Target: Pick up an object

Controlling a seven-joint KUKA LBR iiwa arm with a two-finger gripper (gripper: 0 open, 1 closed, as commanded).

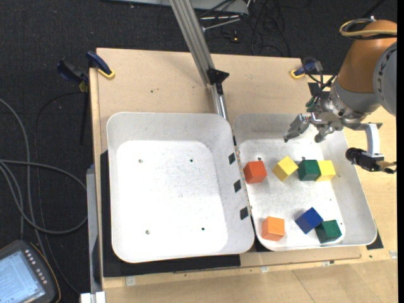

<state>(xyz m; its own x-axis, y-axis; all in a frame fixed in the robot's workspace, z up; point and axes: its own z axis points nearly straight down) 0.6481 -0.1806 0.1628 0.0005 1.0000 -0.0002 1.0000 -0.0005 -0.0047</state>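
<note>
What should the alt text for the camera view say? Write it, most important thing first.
The tool hovers with its fingers spread over the back of the right bin, gripping nothing. Seven blocks lie nearer the front of that bin: two orange, two yellow, two green, one blue. The left bin sits alongside.

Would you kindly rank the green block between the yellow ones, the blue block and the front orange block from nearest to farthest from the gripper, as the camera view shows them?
Measured from the gripper:
1. Green block, between the yellow blocks in the right bin's middle row, just below the gripper.
2. Blue block, toward the front of that bin.
3. Orange block, at the front, left of the blue one.
</note>
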